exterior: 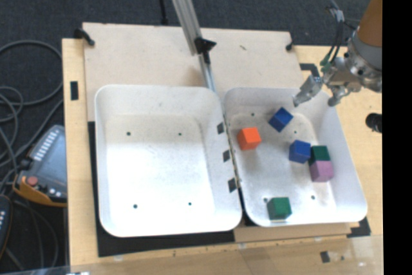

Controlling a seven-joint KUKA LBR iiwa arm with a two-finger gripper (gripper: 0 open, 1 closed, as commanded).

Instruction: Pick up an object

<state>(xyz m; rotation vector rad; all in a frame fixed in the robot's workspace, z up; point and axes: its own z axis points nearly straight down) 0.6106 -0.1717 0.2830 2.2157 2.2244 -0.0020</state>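
My gripper (pixel 320 96) hangs open above the far right part of the right bin (pixel 351 187), its two fingers spread apart with nothing between them. Just below and left of it lies a blue cube (pixel 280 119). An orange cube (pixel 249 137) sits near the bin's left wall. A second blue cube (pixel 299 151) rests beside a dark green cube (pixel 320 153), which touches a pink cube (pixel 322 170). Another green cube (pixel 279 207) lies near the front edge.
The left bin (pixel 112 113) stands next to the right one. A slanted aluminium post (pixel 183 3) rises from the bench behind the bins. Cables and a pendant (pixel 42 167) lie on the floor at left.
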